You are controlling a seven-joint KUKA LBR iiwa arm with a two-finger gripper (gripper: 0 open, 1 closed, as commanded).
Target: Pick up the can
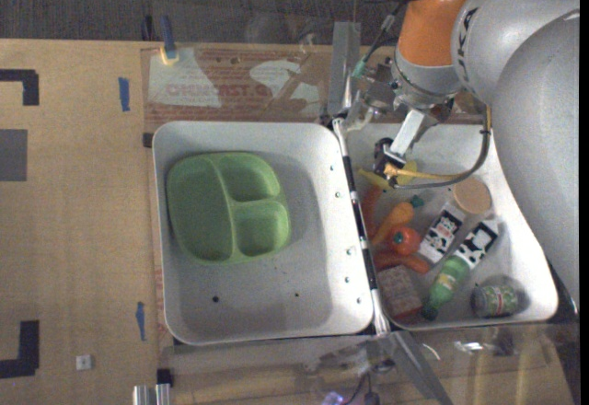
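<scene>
You've got the arm in over the right bin, and the fingers hang at its far corner, next to the wall it shares with the left bin. You can't tell whether they are spread or pressed together; the wrist hides them.

Count with me: two bins on the worktop. There is one green divided plate, lying alone in the bin beside the fingers.

Under the arm there is one can, one green bottle and two black-and-white boxes. You also have one round tan piece, one orange piece, one brown block and one yellow piece, which is nearest the fingers.

Now the can: it lies on its side, greenish with a darker label around it. It sits in the corner of the bin diagonally opposite the fingers, well apart from them. The bottle lies just beside it, on the side towards the fingers.
</scene>
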